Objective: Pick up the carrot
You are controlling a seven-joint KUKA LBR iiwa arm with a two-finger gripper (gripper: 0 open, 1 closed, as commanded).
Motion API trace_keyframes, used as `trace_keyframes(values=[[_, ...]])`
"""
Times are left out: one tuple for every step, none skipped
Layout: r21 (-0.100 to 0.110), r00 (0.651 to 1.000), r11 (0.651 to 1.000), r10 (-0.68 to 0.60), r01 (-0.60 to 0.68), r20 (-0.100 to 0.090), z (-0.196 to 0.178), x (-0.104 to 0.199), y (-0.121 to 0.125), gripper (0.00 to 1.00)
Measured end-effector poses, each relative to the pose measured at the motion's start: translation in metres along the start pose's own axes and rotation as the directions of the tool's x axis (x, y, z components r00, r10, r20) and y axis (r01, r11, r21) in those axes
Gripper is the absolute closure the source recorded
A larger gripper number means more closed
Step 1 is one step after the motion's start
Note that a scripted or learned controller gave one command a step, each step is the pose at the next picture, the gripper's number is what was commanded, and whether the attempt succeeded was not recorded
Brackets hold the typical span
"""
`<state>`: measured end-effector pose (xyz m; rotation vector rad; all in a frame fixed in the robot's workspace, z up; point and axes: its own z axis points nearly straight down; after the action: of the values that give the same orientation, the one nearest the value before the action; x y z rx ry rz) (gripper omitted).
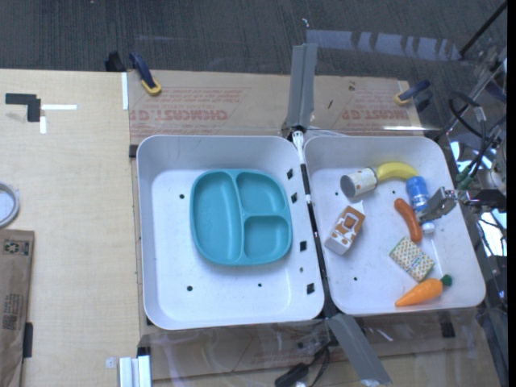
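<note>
The carrot is orange with a small green top and lies flat at the front right corner of the right bin, its top pointing right. My gripper is a small grey shape low over the right side of that bin, between a blue bottle and the bin's right wall. It sits well behind the carrot and apart from it, beside a red sausage-shaped toy. Nothing shows in its grasp.
The right bin also holds a banana, a grey cup on its side, a small orange-and-white box and a yellow-green square block just behind the carrot. A teal divided plate lies in the left bin.
</note>
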<state>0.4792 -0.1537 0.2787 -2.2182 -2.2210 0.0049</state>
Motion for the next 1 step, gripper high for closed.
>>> trace_keyframes(values=[[-0.001, 0.993, 0.993, -0.118, 0.118, -0.001, 0.1884, -0.0310, 0.0316, 0.00]])
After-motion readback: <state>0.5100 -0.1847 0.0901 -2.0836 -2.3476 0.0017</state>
